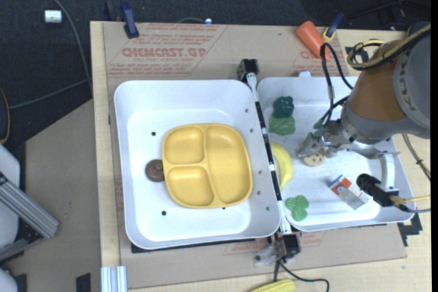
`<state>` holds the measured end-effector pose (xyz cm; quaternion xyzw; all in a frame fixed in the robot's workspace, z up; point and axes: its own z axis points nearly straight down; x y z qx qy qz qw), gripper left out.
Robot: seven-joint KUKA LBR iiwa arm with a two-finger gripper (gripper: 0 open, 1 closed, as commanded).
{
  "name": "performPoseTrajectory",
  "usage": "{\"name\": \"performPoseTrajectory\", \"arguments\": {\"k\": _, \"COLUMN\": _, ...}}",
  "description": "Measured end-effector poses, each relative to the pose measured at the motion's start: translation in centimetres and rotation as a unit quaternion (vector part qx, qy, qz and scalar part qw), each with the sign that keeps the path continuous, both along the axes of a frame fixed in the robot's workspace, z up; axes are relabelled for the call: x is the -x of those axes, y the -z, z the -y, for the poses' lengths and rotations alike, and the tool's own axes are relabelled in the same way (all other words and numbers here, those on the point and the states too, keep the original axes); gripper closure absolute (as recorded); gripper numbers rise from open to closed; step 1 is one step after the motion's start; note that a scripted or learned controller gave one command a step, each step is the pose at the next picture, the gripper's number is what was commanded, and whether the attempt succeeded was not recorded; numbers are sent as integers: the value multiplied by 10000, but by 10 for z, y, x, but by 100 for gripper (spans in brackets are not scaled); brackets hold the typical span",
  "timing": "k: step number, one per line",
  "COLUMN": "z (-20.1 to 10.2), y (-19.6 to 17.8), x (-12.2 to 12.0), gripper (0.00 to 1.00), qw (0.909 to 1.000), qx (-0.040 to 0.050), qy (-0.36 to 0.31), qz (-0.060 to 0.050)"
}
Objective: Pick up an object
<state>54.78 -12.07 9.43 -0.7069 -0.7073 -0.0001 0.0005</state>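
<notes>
My gripper (316,146) hangs low in the right bin (321,87), near its middle, on the grey arm with the orange band (373,96). Right under its tip lies a small tan speckled piece (314,160); whether the gripper touches it cannot be made out. A dark green toy (283,106) and a lighter green one (281,124) sit to the gripper's upper left. A yellow rounded object (283,165) rests against the bin's left wall. A green leafy piece (297,206) lies at the front left, and a small red, white and blue box (345,190) at the front right.
The left bin (137,113) holds a yellow divided plate (205,165) with a brown round disc (155,170) at the plate's left edge. An orange object (309,37) and a blue clamp (127,18) lie on the board behind the bins.
</notes>
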Motion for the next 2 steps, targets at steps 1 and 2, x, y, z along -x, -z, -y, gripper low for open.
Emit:
{"name": "performPoseTrajectory", "arguments": {"k": 1, "z": -48, "y": -91, "x": -23, "gripper": 100, "qw": 10000, "qx": 3, "qy": -7, "qz": 18}}
{"name": "performPoseTrajectory", "arguments": {"k": 2, "z": -102, "y": -122, "x": -3, "gripper": 100, "qw": 10000, "qx": -1, "qy": -4, "qz": 8}}
